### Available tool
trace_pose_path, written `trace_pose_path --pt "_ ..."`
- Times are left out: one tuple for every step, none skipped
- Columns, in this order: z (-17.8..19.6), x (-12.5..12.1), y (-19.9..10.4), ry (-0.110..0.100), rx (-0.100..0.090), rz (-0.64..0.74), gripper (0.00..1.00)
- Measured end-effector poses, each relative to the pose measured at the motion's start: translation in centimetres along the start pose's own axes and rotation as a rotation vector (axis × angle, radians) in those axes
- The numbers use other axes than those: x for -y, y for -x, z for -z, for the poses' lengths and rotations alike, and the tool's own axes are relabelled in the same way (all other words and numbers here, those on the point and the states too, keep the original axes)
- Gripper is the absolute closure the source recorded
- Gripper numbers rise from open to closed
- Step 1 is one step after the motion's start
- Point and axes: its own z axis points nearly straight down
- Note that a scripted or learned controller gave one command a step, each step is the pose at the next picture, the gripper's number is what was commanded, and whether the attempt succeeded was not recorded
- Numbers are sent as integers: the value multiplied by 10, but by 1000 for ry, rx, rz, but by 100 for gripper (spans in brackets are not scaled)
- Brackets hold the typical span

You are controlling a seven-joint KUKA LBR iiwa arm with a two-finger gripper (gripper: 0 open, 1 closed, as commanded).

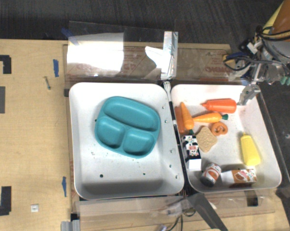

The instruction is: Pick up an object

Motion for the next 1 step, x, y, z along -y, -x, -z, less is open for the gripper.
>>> trace_pose_path --pt "-144 -2 -25 3 -11 -5 0"
